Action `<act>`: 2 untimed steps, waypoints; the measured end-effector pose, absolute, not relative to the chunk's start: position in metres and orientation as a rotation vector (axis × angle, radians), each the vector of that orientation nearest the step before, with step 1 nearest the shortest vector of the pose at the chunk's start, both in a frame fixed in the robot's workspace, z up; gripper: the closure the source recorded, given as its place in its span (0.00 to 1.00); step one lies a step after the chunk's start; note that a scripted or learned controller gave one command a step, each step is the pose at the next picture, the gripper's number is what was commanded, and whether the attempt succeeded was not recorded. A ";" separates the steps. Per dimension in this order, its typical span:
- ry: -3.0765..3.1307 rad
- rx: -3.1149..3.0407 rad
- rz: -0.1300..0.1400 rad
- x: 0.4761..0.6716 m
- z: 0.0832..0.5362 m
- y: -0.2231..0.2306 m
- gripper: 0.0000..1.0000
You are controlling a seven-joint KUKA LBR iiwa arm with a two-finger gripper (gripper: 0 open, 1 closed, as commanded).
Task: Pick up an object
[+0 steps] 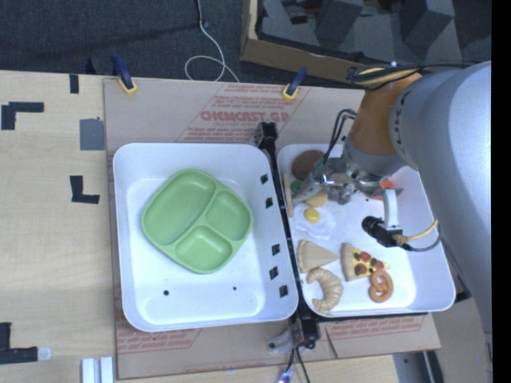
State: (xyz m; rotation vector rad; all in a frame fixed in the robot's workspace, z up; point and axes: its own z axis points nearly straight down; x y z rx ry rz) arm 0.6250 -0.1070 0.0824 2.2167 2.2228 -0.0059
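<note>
You are near the start of this job. The arm (447, 134) comes in from the right of the frame, and the gripper (335, 183) is low in the upper part of the right bin (435, 290). It is down among the toy food, but you cannot tell if it is open or shut, because the wrist hides the tips. You see nothing held in it, so the pick is most likely not done yet. What is left is to close on one toy and lift it up out of the bin.

Look at the right bin. A brown round toy (306, 164) sits just left of the gripper, near the top of the bin. A bit of green (297, 187) shows just under it. A small yellow piece (317, 200) and a toy fried egg (313, 216) lie just below the gripper. Lower down you see a tan wedge (316, 255), a pizza slice (357, 262), a croissant (326, 287) and a pretzel (381, 286). A black part with a yellow cable (385, 231) hangs over the middle of the bin.

The left bin (132, 294) holds a green plate with three parts (197, 220), a bit left of its middle.

Any of the toys would do. The ones next to the gripper are the closest.
</note>
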 end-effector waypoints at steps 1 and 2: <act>2.222 2.218 -0.003 0.624 0.083 -0.107 0.00; 2.214 2.220 -0.020 0.631 0.083 -0.102 0.00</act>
